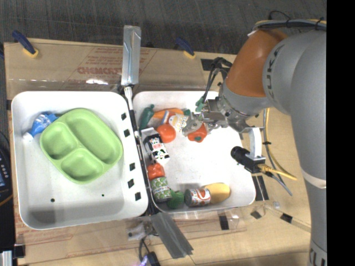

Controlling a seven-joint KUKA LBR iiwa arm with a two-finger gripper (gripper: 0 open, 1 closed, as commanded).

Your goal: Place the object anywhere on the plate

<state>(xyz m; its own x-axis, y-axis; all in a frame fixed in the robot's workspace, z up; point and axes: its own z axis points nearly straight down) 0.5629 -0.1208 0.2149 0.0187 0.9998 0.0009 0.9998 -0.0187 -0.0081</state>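
Observation:
A green plate (83, 143) with three compartments lies in the left bin (66, 209), with nothing on it. My gripper (195, 127) hangs over the upper middle of the right bin (222, 159), reaching in from the right. It is shut on a small red-orange object (198, 134), which sits between the fingertips just right of the other items. The plate is well to the left of the gripper, across the divider between the bins.
In the right bin lie an orange bottle (172, 117), a red ball-like item (166, 133), a black-and-white carton (157, 147), a red-and-green can (159, 183), a small tin (195, 197) and a yellow item (219, 192). A blue item (42, 122) lies beside the plate's upper left.

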